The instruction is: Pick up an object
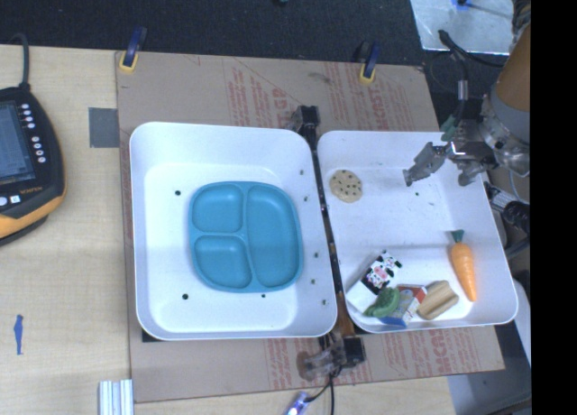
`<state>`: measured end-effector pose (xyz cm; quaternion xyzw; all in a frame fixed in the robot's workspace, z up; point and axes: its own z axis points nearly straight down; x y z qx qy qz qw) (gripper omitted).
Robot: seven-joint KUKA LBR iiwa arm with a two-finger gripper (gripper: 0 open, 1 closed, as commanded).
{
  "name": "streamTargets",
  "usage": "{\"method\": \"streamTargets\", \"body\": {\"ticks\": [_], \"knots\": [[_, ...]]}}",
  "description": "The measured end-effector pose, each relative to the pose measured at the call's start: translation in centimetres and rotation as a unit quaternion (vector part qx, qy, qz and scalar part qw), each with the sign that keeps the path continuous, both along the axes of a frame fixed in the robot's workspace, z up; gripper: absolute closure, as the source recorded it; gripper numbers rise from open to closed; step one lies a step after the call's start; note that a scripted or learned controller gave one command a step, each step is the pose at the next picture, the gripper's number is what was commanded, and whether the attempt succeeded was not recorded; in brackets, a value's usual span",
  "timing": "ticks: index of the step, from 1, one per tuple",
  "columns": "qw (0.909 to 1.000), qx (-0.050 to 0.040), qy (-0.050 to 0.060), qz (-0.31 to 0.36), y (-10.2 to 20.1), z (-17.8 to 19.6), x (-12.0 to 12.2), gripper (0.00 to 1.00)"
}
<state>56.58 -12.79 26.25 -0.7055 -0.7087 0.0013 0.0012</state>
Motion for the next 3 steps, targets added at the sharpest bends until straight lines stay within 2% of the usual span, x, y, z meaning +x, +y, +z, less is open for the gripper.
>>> {"method": "streamTargets", "body": {"ticks": [1, 2, 3], "knots": [[1.0, 0.0002, 0.001, 0.0, 2.3, -11.3, -9.0, 0.0], [1.0, -0.0003, 0.0, 0.0, 3.1, -16.3, -5.0, 0.0], [1.0, -0.0001, -0.001, -0.001, 1.0, -17.1, 3.1, 0.0]]}}
